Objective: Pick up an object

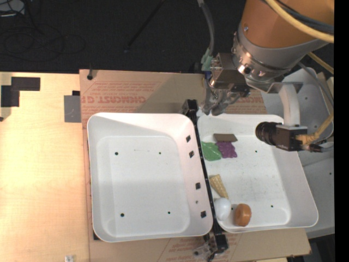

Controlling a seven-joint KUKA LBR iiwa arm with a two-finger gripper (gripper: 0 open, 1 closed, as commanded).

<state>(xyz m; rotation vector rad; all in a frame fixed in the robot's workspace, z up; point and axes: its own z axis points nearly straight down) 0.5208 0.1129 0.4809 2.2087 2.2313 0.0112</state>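
Start with your gripper [214, 107]: it hangs above the far left corner of the right bin [294, 198], close to the black divider where the two bins meet. Its fingers point down and look drawn close together, with nothing visible between them, though the metal parts blur into one another there, so treat that as a likely reading rather than a sure one. Above it you see the grey wrist and the orange band [278, 12] of the arm, which fills the far right of the scene.

Just nearer than the gripper, inside the right bin, lies a small brown block [224, 138], flat on the floor. Touching it on the near side is a purple piece [228, 150], and beside that on the left, a green piece [211, 150] rests against the bin's left wall. Farther toward you along the same wall lies a tan wafer cone [218, 185], tilted with its narrow end near. At the near left corner sits a white ball [222, 207], and just to its right an orange-brown rounded object [242, 214], the two almost touching.

A dark cylindrical fitting [275, 135] juts over the right bin's far right part. The left bin [103, 146] lies alongside, on brown cardboard [136, 94], with pale wooden bench [38, 168] to its left.
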